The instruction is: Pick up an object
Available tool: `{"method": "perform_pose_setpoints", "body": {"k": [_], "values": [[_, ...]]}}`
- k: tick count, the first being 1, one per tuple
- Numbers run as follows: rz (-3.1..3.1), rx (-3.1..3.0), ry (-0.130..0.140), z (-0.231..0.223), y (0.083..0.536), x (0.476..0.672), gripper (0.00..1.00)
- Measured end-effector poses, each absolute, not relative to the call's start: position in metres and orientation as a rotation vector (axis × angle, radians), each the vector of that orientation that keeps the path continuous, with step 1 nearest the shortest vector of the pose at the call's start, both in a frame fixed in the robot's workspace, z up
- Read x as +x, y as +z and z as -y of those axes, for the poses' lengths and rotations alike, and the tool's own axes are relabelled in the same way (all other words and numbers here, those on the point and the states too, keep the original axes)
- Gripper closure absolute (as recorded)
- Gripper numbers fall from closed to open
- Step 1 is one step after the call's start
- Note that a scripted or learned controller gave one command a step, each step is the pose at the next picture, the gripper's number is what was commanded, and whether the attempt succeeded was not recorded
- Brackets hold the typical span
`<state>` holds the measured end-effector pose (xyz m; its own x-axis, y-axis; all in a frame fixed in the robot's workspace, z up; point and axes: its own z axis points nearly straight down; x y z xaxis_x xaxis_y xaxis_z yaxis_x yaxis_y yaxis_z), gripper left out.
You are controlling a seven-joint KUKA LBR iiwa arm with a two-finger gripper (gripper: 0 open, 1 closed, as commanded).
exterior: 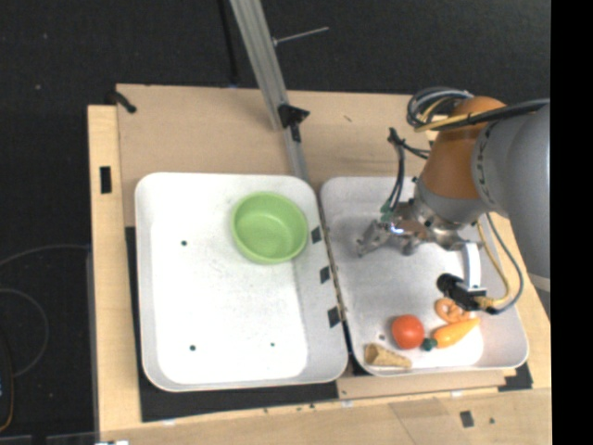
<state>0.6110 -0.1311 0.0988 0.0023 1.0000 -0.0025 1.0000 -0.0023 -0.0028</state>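
My gripper [374, 231] hangs low over the upper-left part of the right bin [371, 295], its fingers spread open with nothing between them. The objects lie well away from it in that bin's lower right corner: a red tomato [406, 330], an orange pepper with a green stem [454, 333], a small orange piece [449, 309] just above the pepper, and a tan wedge [387, 357] against the front wall. A green bowl [270, 227] sits upright in the upper right of the left bin [185, 323].
The grey arm with its orange band [456, 160] reaches in from the right over the right bin's back edge, with cables looping beside it. A slanted metal pole [264, 63] stands behind the bins. Bare bin floor lies around the gripper.
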Motion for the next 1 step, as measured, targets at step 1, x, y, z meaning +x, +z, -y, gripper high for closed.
{"method": "perform_pose_setpoints", "body": {"k": [1], "values": [[2.215, -2.232, -0.003, 0.1318, 0.1124, 0.6126, 1.0]]}}
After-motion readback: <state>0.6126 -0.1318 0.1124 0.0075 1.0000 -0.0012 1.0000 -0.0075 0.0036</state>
